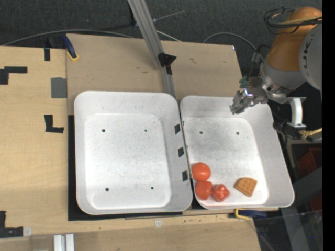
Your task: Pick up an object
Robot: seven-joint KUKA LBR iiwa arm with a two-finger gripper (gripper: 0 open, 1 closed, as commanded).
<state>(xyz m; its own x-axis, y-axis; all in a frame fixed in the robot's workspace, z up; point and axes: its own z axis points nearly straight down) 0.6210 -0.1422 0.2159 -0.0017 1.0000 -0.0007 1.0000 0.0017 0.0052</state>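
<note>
Over the right bin's far rim, gripper with nothing visibly held, opening indiscernible.

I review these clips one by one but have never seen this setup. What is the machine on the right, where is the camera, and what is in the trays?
A single fixed camera looks down at a slant on a wooden bench. The grey and orange machine is a robot arm; its gripper hangs over the far rim of the right bin, with nothing seen in it. Near that bin's front edge lie three red-orange toy pieces and a tan waffle-like piece. The left bin sits beside it.
</note>
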